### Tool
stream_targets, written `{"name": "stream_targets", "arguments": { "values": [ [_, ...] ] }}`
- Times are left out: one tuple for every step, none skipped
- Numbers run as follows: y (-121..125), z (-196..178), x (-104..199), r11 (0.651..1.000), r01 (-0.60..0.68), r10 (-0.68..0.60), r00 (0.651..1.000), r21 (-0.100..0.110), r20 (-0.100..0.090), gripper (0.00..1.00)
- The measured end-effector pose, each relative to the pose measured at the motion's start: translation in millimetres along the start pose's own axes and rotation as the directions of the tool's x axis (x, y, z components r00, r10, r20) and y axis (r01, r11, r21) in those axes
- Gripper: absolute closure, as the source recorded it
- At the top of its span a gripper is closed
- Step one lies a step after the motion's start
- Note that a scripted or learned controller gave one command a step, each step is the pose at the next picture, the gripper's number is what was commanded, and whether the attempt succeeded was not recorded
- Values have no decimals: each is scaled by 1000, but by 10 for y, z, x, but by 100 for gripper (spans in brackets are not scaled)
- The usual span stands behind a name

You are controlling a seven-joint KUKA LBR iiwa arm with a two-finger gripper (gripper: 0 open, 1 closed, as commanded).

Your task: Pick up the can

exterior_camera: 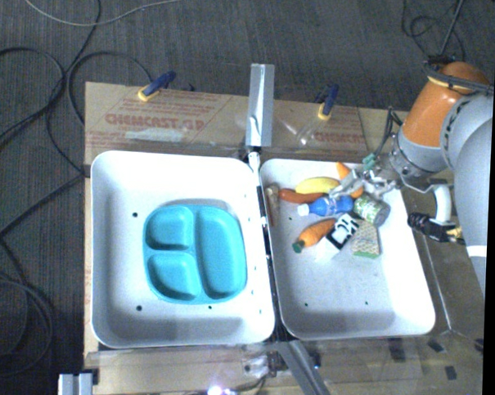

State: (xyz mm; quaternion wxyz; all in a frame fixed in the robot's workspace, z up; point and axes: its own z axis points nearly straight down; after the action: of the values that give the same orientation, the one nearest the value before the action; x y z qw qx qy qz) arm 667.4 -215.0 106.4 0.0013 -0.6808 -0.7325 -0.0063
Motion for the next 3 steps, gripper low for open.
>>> {"name": "stream_targets", "arguments": {
  "values": [
    [-280, -14, 94, 975, -219, 220, 976, -38, 12, 0],
    [-320, -34, 80, 961, -274, 274, 962, -29, 3, 0],
    [-75, -161, 43, 945, -326, 326, 945, 2, 12, 0]
  ]
}}
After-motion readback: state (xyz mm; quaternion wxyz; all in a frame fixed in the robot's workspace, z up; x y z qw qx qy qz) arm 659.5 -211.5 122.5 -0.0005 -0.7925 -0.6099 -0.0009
